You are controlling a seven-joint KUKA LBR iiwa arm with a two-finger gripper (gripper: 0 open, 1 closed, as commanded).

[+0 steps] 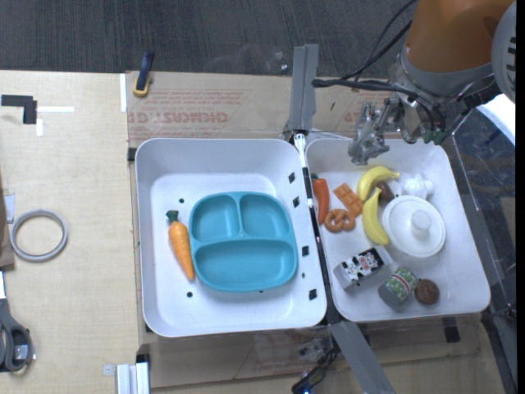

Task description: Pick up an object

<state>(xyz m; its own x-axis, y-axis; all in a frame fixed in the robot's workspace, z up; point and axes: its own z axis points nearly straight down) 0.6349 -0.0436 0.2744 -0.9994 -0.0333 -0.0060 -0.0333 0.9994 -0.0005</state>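
Note:
My gripper (pixel 371 142) hangs over the back of the right bin (pixel 467 245), just above and left of the yellow bananas (pixel 376 205). Nothing shows between its fingers. Below it lie a waffle piece (pixel 348 198), a pretzel (pixel 338 219) and a red sausage (pixel 321 195). A white lidded pot (pixel 415 225) sits to the right of the bananas. Near the front are a cow-print carton (pixel 359 268), a green can (pixel 399 286) and a brown ball (pixel 426 291).
The left bin (pixel 156 220) holds a teal divided plate (pixel 243 241) and a toy carrot (pixel 181 245). A grey divider post (pixel 302 89) stands between the bins at the back. A tape roll (pixel 36 234) and scissors (pixel 15 345) lie on the bench at left.

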